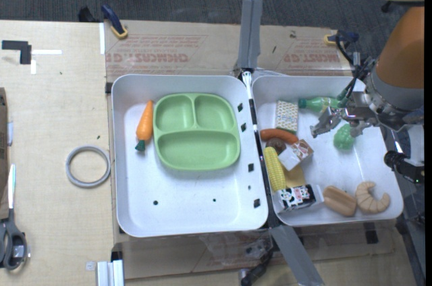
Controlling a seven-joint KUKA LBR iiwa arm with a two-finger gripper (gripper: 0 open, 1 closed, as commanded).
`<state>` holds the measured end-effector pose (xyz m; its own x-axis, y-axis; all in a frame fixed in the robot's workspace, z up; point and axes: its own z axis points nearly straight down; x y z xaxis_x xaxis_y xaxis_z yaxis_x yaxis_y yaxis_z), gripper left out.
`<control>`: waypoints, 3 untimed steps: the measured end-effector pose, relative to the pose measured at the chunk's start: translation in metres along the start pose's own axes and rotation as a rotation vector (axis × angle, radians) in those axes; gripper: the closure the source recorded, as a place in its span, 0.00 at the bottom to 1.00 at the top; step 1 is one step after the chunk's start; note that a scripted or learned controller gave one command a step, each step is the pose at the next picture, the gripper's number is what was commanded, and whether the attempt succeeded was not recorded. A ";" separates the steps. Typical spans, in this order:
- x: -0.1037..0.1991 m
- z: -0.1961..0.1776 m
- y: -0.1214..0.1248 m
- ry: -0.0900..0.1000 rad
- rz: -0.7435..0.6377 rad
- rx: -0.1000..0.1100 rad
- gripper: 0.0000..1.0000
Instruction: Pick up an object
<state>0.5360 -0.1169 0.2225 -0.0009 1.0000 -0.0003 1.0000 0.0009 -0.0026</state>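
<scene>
My gripper point(332, 123) hangs over the right bin point(381, 166), its metal fingers spread open with nothing between them. Just right of the fingertips lies a green toy vegetable point(345, 137). A green bottle-shaped toy point(317, 102) lies behind the gripper. Further left in this bin are a waffle-patterned block point(287, 115), a sausage point(279, 135), a yellow corn cob point(273, 168), a small white carton point(295, 155) and a black-and-white box point(297, 196). A bread roll point(339, 200) and a croissant point(372, 197) sit near the front edge.
The left bin point(182, 204) bears a green divided plate point(197, 131) and an orange carrot point(144, 123) at its left. On the bench to the left lie a grey ring point(88, 165) and scissors point(12, 237). A metal divider point(248, 35) runs between the bins.
</scene>
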 end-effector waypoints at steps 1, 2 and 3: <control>0.011 0.074 0.039 0.000 -0.199 0.000 0.00; -0.089 0.096 0.058 -0.002 -0.300 -0.003 0.00; -0.101 0.132 0.019 0.005 -0.328 -0.002 0.00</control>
<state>0.5545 -0.2176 0.0906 -0.3229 0.9464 0.0055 0.9464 0.3229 0.0006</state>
